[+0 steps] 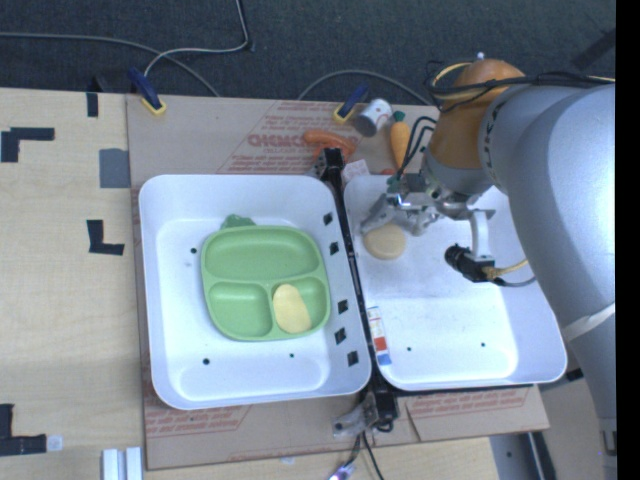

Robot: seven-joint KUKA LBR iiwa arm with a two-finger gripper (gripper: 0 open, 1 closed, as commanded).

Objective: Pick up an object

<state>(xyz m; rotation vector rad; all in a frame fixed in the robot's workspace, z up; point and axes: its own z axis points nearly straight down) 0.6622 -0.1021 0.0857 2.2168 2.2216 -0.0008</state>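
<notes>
Right bin's front half point(450, 338) is wide open, but the arm point(540, 158) and tan lump point(385, 243) crowd its back.

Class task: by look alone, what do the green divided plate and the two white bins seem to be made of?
Green divided plate: likely moulded plastic, matte; even colour, rounded raised dividers. Left white bin and right white bin: probably thin formed plastic, smooth with a slight sheen; rounded corners and soft highlights, though the look leaves the exact material open.

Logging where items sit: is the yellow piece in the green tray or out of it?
In. The yellow piece lies inside the lower right compartment of the green tray.
</notes>
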